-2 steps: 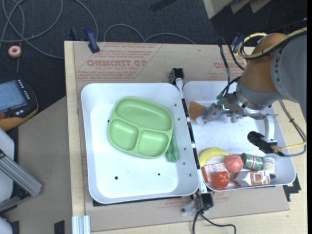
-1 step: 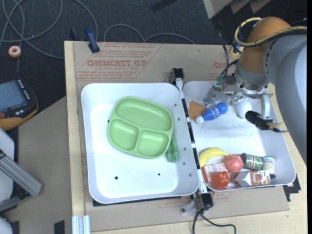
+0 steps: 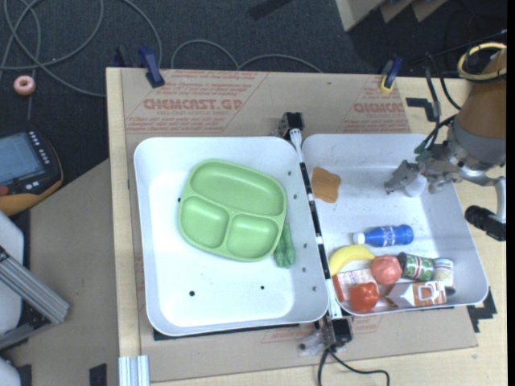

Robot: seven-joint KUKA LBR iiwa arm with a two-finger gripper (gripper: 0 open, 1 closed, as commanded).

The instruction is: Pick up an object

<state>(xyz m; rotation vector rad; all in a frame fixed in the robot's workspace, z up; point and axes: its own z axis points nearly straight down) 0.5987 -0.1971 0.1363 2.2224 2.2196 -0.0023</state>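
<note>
Reading left to right across the frame: a dark handheld screen unit (image 3: 24,163) at the left edge, off the worktop (image 3: 121,215), with a small pink ring (image 3: 25,84) on the dark floor in the upper left among looping cables. Printed in red on the brown board along the top of the worktop, "CHEMCAST GP" at left and again, partly cut off, at right; smaller lines of print too fine to make out. Two blue clamps (image 3: 150,65) gripping that top edge.

Left bin (image 3: 161,296): a pale green divided plate (image 3: 233,209) with three compartments, sitting upper centre of the bin, and a darker green leafy piece (image 3: 285,248) touching the plate's lower right rim.

Right bin (image 3: 451,240): a flat tan piece (image 3: 326,184) like a slice of toast near the bin's upper left. Lower down, a small bottle (image 3: 386,236) with a white cap and blue label lying on its side, label unreadable. Below it, crowded into the bin's lower edge, a yellow banana (image 3: 350,256), a red tomato-like ball (image 3: 386,268), a darker bottle (image 3: 422,267) on its side with a green and red label, and red-and-white packets (image 3: 362,294), print too small to read.

Upper right of that bin: gripper (image 3: 409,182) low over the white floor, well apart from the bottle and the pile, pinching nothing visible. Fingers: cannot tell whether spread or pressed together.
</note>
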